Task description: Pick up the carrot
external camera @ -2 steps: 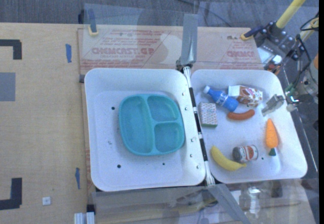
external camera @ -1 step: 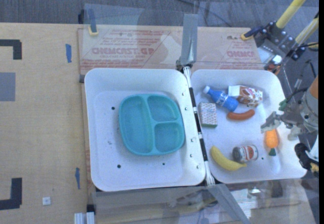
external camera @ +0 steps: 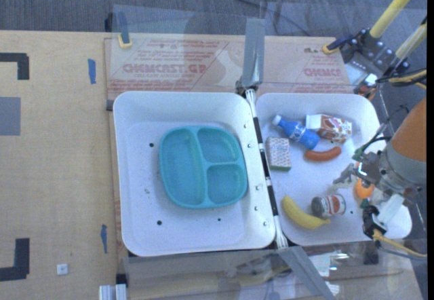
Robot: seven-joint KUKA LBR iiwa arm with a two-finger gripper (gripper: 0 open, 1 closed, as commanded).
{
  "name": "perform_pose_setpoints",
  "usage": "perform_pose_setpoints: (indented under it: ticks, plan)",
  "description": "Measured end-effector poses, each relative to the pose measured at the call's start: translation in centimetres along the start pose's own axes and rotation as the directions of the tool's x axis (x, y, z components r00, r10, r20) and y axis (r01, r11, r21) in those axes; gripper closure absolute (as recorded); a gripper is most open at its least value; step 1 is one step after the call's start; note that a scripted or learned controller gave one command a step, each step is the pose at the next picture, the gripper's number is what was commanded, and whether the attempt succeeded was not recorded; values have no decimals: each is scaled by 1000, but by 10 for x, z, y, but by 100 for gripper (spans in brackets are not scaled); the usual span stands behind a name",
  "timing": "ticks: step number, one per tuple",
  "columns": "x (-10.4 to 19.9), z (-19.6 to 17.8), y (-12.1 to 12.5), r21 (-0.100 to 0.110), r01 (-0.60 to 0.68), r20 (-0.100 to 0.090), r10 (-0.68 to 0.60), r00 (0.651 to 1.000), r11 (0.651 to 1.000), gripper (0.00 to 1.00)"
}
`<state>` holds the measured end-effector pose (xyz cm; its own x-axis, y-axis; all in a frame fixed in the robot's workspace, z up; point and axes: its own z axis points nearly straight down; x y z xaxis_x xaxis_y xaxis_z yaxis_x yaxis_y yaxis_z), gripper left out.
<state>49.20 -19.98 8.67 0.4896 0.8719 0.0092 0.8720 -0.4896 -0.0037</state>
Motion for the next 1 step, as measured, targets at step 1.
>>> perform_pose_setpoints:
  ticks: [1]
  plan:
    - [-1,-6,1,-2,-1,3,1,1000,1000,100]
